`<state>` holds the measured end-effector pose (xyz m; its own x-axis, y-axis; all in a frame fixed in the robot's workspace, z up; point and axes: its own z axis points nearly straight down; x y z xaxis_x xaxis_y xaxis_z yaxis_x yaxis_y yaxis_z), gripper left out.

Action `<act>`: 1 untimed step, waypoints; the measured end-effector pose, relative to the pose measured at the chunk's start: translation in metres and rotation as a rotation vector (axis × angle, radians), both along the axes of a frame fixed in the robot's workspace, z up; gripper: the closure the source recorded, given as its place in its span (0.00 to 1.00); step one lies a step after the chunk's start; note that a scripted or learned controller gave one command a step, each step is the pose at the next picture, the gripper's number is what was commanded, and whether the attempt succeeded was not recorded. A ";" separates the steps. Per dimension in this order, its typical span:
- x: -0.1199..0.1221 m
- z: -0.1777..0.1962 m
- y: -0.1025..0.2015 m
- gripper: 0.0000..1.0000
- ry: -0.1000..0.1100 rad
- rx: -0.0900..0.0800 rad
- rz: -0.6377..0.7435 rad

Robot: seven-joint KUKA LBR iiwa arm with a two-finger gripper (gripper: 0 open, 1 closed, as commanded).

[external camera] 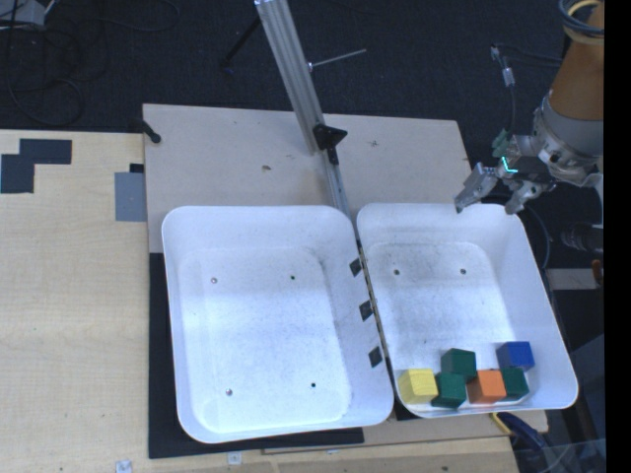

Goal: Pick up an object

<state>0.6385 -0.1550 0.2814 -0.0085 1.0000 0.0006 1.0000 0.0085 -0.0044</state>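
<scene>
The gripper (496, 194) is hovering with jaws spread wide and empty at the right bin's (537, 282) one o'clock rim, while the small blocks (471, 374), probably light, rigid and best pinched across flat sides, are sitting clustered at its five o'clock corner.

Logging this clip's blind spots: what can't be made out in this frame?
- Gripper: too small to tell whether the fingers are open or shut.
- Arm: cut off by the top and right edges.
- Green blocks: bunched among the others, so their count is unclear.
</scene>
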 end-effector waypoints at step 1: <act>0.000 0.000 0.000 0.00 0.000 0.000 0.000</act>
